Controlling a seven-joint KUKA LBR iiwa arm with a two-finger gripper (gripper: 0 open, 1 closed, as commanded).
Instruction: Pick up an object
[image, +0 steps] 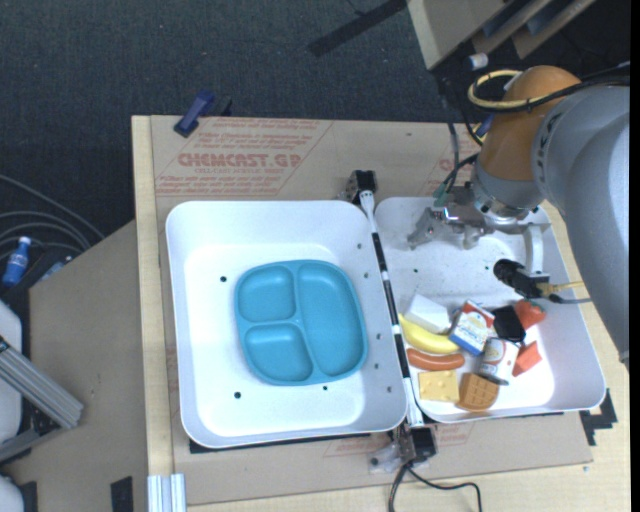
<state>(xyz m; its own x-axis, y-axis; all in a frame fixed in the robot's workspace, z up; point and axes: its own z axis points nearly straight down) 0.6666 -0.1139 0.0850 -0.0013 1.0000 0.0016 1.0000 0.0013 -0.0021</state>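
fingers (447, 222) of the grey arm hang low over the far end of the right bin (578, 385), spread apart with nothing between them. bare white floor lies just below and toward the near side of them. further toward the near end sits a heap of toy food: a banana (428, 338), a sausage (437, 360), a cheese slice (436, 386), a cracker (478, 392) and a small carton (472, 327), all close to the bin's near rim. left of the fingers, past the dividing rims, the left bin (196, 235) holds a blue divided plate (300, 321) on the counter (270, 155).
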